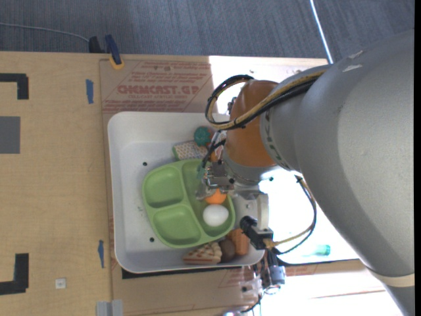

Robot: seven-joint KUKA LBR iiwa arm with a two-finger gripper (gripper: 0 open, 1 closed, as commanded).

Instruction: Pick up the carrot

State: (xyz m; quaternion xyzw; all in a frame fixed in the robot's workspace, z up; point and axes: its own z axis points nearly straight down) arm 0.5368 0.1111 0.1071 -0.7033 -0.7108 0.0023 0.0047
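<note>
A small orange piece (216, 197), which looks like the carrot, lies at the right edge of the green divided plate (172, 203) in the left bin (125, 196). My gripper (210, 177) hangs directly over it, touching or almost touching its top. The wrist and cables hide whether anything is held. A white egg (215, 215) sits just in front of the orange piece, in the plate's near right compartment.
A teal ball (202, 135) and a waffle piece (187, 151) lie behind the plate. Another waffle (204, 254), a brown item (227, 247) and an orange-brown item (241, 242) sit at the bin's near right corner. The arm covers most of the right bin (289, 183).
</note>
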